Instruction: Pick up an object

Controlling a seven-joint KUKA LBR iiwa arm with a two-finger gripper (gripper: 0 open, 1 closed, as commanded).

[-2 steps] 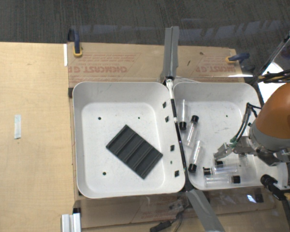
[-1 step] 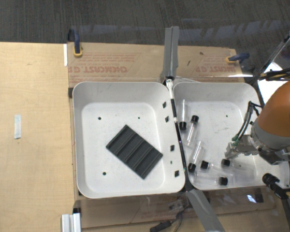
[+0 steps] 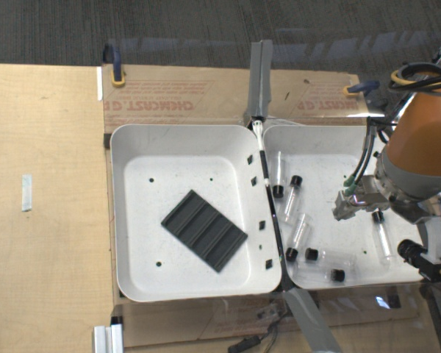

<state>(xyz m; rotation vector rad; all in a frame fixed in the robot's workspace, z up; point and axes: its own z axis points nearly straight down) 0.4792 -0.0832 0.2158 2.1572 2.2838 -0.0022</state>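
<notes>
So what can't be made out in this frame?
- Claw: small and blurred in the camera view, so its grip state is unreadable.
- Clear tubes in the right bin: see-through against white, so their count is unsure.
- Right bin's far side: covered by the arm and cut off by the edge.

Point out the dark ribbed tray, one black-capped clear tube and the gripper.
dark ribbed tray [image 3: 204, 231], camera view, middle rib.
black-capped clear tube [image 3: 292, 193], camera view, clear body below cap.
gripper [image 3: 347, 207], camera view, its lower tip.
</notes>
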